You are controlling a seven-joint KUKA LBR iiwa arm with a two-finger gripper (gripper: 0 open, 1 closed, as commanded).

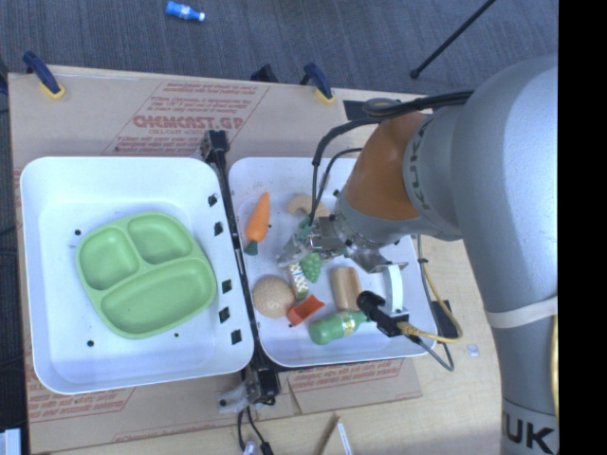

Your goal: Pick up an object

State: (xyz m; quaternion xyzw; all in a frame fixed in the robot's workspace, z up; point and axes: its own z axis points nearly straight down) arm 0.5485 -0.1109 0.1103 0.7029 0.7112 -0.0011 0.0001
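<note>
My gripper (311, 243) reaches down into the right bin (277, 171), with the orange-banded wrist just above it. It hovers over a pale green-and-white toy (303, 273) near the bin's middle. An orange carrot (257, 218) lies to its left. Nearer the front sit a round beige ball (272, 295), a small red piece (305, 308), a tan cylinder (343, 288) and a green toy (334, 328). A beige item (300, 203) peeks out behind the gripper. The arm hides the bin's right part.
The left bin (57, 183) holds a green divided plate (146, 273). Black clips run along the wall between the bins (229, 254). A black cable and connector (384, 317) hang from the wrist over the right bin's front.
</note>
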